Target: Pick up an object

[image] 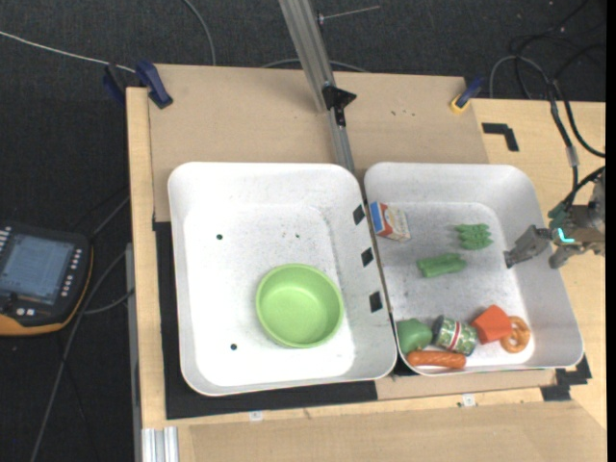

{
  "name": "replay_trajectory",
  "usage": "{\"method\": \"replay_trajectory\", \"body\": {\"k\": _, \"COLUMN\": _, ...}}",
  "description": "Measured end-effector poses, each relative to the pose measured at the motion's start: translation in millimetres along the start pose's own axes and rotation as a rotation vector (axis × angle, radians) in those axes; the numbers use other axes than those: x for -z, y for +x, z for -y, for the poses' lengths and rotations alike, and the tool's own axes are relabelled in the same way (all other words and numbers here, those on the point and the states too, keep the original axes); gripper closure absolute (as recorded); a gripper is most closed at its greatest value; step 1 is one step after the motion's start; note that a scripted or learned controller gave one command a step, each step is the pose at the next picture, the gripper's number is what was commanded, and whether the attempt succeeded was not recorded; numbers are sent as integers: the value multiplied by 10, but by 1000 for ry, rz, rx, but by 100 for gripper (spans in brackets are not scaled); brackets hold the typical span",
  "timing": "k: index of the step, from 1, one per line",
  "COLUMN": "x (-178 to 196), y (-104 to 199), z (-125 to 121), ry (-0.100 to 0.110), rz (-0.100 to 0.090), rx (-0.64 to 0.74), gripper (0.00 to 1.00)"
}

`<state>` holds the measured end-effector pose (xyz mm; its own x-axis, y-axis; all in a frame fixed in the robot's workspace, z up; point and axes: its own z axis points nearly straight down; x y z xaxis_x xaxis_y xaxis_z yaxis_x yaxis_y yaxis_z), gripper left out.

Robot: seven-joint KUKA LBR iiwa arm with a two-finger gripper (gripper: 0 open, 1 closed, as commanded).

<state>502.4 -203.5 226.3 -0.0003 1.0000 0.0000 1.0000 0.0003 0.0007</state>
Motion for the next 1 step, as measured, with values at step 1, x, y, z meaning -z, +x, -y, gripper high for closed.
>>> {"method": "replay_trajectory", "body": {"k": 1, "x": -1, "y": 0, "z": 0, "ry": 0, "rz": 0, "rx": 0, "gripper": 0}}
